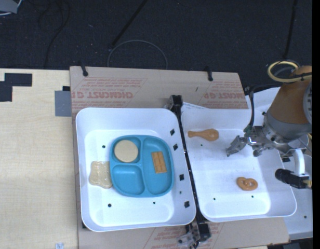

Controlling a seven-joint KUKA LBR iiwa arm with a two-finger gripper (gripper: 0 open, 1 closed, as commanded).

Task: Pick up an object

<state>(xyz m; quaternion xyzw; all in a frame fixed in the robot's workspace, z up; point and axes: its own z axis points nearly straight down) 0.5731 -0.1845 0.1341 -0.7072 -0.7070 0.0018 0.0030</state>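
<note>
One hand [247,145] hangs over the right bin [222,204], fingers spread and gripping nothing. A drumstick [204,134] lies just to its left; a pretzel [247,183] lies near, below it. Step in hand: approach, nothing lifted yet. Next move calls for centring over one item, descending, then closing.

Tray [130,184] sat in left bin [92,123]; drumstick [203,134] lay behind pretzel [247,183] in right bin [222,201]; tool [247,144] between them.
</note>
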